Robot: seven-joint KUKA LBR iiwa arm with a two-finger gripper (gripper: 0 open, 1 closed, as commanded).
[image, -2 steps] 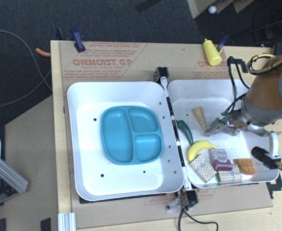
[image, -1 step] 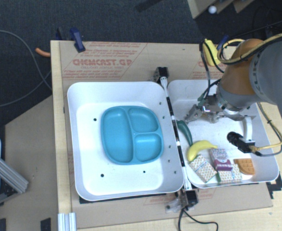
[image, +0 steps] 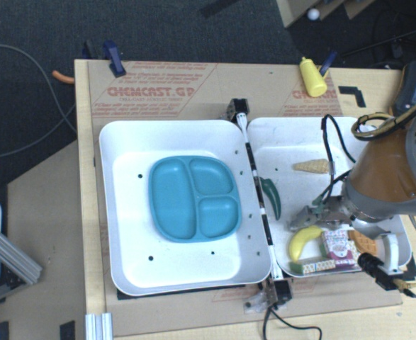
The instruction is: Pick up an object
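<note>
Gripper [image: 319,212] low in right bin [image: 293,144], just above banana [image: 303,241] near front edge, positioned for pick. Opening and hold: cannot tell.

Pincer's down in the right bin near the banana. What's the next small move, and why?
Probably ease the pincer a little lower onto the banana. It sits just above the fruit's upper end, with nothing seen between its tips. The snack packet lies right beside the banana, so a short, straight drop seems safest.
</note>
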